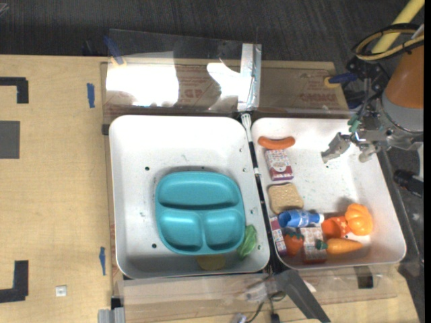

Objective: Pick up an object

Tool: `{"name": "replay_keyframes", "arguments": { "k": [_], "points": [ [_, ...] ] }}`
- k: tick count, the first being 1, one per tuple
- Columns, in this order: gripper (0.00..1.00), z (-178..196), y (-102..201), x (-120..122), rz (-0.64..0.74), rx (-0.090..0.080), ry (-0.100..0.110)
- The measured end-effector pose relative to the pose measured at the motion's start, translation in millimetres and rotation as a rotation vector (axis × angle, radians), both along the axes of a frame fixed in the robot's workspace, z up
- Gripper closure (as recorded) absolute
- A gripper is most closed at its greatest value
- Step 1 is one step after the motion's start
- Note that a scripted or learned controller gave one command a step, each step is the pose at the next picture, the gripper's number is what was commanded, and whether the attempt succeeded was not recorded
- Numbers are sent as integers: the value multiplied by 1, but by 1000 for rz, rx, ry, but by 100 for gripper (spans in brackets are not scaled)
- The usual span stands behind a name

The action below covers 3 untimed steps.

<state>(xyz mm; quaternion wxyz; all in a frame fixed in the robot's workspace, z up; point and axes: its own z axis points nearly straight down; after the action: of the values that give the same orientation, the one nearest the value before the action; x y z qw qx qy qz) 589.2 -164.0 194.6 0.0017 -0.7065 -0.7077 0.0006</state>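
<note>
Toys crowd the shallow white right-hand bin (377, 180): a small orange toy hot dog (277, 142) at its far edge, then toward the near rim a red-and-white carton (279, 165), a tan bread slice (285, 197), a blue bottle (299, 219), an orange pumpkin-like toy (357, 221) and an orange carrot (343, 246). The two-finger gripper (349, 147) hangs over bare floor right of the hot dog, fingers spread apart, nothing between them. Being apart from the pile, the hot dog looks the easiest pick: probably light, stiff, smooth plastic, so pinch it across its narrow middle. The turquoise divided plastic tray (199, 210) fills the left bin (128, 140).
</note>
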Motion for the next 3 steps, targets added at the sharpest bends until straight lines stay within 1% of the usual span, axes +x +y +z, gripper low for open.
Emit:
{"name": "replay_keyframes", "arguments": {
  "k": [1, 2, 3],
  "points": [
    [0, -75, 0, -63, 63, 1, 4],
    [0, -107, 24, -107, 59, -7, -14],
    [100, -97, 24, -105, 57, -7, -18]
  ]
}}
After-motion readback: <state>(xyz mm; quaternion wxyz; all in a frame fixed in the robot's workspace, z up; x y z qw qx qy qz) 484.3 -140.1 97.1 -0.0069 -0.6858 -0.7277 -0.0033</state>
